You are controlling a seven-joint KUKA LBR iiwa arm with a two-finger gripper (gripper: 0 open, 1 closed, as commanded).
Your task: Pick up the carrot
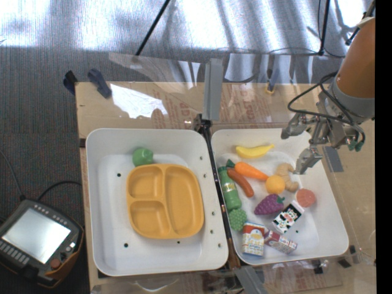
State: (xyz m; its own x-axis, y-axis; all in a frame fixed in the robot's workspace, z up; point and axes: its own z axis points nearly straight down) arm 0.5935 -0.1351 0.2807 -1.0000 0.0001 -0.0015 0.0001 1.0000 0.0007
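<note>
Carrot (251, 171) lying in right bin (331, 225), three o'clock of sausage (241, 182), nine o'clock of gripper (306, 146). Jaws spread, pinching nothing. Best to descend aligned across carrot's width, clear of banana (255, 150).

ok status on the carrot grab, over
Gripper over right bin, nothing in it. Carrot lying free in that bin, left of gripper. Sausage touching carrot's near side, banana just behind, orange at its tip.

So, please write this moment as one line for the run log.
phase: approach | pincer: above right bin, holds nothing | carrot: in right bin, between banana and sausage, not picked
</note>
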